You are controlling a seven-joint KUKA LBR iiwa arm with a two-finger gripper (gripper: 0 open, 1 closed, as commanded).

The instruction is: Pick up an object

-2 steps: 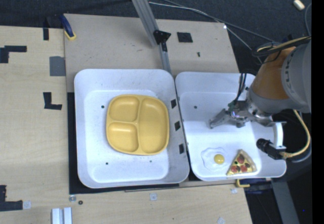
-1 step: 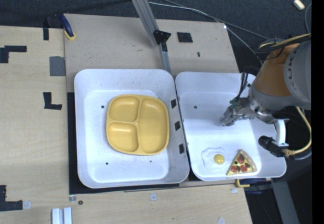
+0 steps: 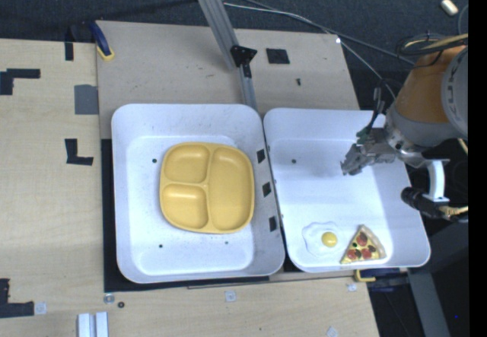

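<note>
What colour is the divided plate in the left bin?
Yellow all over; the divided plate shows best in the camera view.

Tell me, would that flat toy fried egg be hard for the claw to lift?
Probably. The white toy fried egg with a yellow yolk lies very flat in the right white bin, offering little edge to pinch. It looks like light plastic, so it may slide rather than lift.

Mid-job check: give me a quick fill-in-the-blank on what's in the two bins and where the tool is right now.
1. The yellow divided plate lies in the ____ bin in the camera view.
2. The fried egg sits directly beside the ____ slice.
3. The tool hangs over the ____ bin in the camera view, apart from both foods.
4. The plate is divided into ____ compartments.

Missing words: left; pizza; right; three
</note>
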